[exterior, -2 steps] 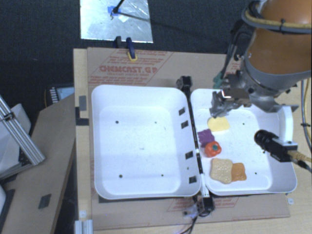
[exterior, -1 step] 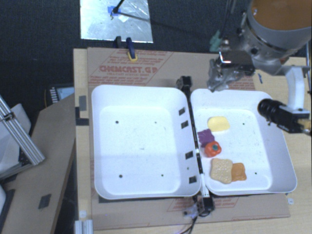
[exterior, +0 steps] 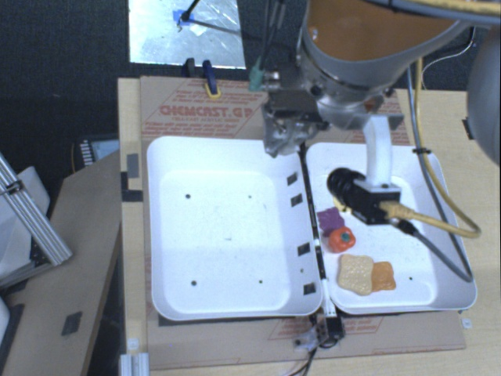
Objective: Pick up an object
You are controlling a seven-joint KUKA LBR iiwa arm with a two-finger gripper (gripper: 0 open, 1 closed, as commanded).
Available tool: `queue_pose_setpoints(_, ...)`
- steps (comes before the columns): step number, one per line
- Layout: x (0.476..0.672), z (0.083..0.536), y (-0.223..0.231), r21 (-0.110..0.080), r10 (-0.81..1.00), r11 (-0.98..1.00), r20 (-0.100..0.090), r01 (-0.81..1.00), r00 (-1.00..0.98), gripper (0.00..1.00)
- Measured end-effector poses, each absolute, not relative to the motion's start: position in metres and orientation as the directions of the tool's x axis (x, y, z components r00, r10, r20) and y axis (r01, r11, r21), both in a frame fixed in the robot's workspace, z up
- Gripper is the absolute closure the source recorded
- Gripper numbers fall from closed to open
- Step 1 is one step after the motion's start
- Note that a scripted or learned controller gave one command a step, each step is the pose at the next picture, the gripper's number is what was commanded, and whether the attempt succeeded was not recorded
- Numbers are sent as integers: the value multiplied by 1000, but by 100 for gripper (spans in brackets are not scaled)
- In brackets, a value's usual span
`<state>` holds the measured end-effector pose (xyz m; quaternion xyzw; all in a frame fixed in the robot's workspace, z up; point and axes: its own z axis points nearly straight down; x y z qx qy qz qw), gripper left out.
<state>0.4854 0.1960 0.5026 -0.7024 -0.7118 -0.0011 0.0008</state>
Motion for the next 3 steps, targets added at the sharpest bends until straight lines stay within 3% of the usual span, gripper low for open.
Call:
queue_pose_setpoints(1,509,537,237,6,1000,8,3,1000,-8,100)
queue_pose_setpoints(2,508,535,234,2,1000,6,1,1000,-6,0)
queue_pose_setpoints(3,509,546,235,4,1000,10,3,1000,-10,100)
